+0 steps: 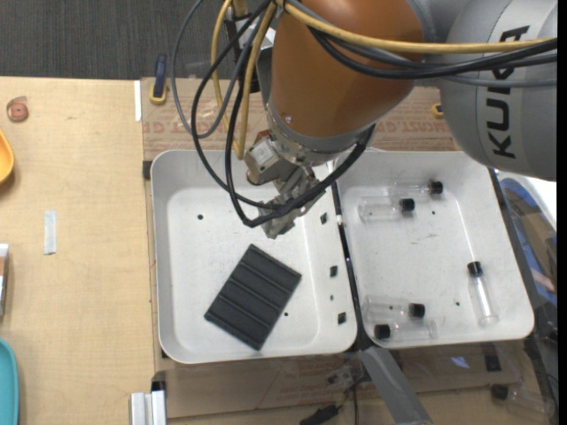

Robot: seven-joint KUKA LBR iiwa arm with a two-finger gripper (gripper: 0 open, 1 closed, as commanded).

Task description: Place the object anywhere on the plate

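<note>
The arm's orange wrist band (341,56) looms above the ribbed black plate (254,296), judged stiff, light, best edge-gripped; end effector (276,220) state cannot be told.

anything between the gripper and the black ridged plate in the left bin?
Nothing. In the camera view, just bare white bin floor separates the gripper from the black ridged plate in the left bin.

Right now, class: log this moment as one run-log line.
arm: over left bin | gripper: above dark ridged plate | right bin: clear vials
</note>
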